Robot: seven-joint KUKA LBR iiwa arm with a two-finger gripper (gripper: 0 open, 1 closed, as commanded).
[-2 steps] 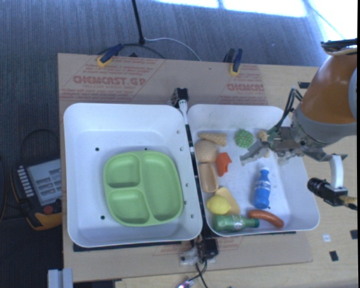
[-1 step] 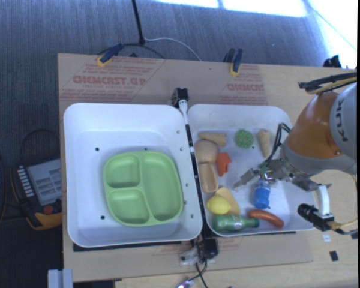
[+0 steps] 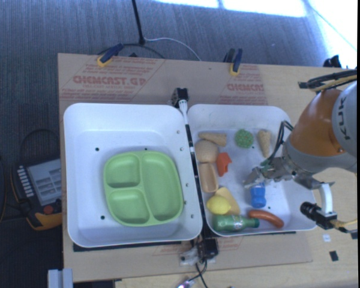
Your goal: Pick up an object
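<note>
Two bench labels read "CHEMCAST GP" (image 3: 110,80); gripper (image 3: 256,176) over blue cup (image 3: 258,195), grip state unclear

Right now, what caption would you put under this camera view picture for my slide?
Robot arm's pincer hovers just above a blue object in the toy-food bin; green divided plate sits in the left bin.
</note>
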